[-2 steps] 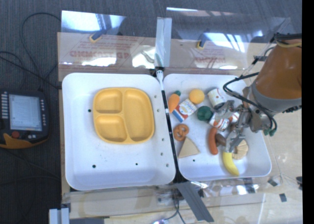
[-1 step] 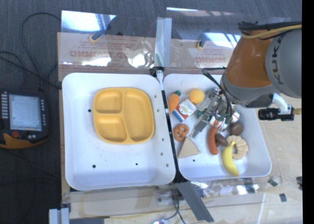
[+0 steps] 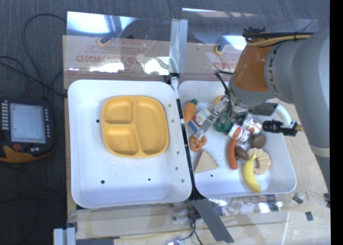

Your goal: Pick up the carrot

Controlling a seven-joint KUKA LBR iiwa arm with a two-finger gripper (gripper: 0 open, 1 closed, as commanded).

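Two white bins on a desk over dark grey carpet.
The carrot (image 3: 189, 111) lies by the right bin's (image 3: 284, 174) left wall; the jaws (image 3: 205, 127) hang just beside it, opening unreadable from here. A yellow tray (image 3: 135, 126) sits in the left bin (image 3: 86, 185); a pendant (image 3: 25, 129) rests on the floor.

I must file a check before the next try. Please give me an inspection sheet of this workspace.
Surface: two white bins; left bin, right bin.
Job's things: carrot lies in the right bin near the divider, not held.
Clutter: yellow divided plate in the left bin; banana, sausage, wedge and other toy food in the right bin.
Grippers: gripper low over the right bin, beside the carrot.
Cables: black cables on the floor.
Surroundings: pendant on grey carpet.
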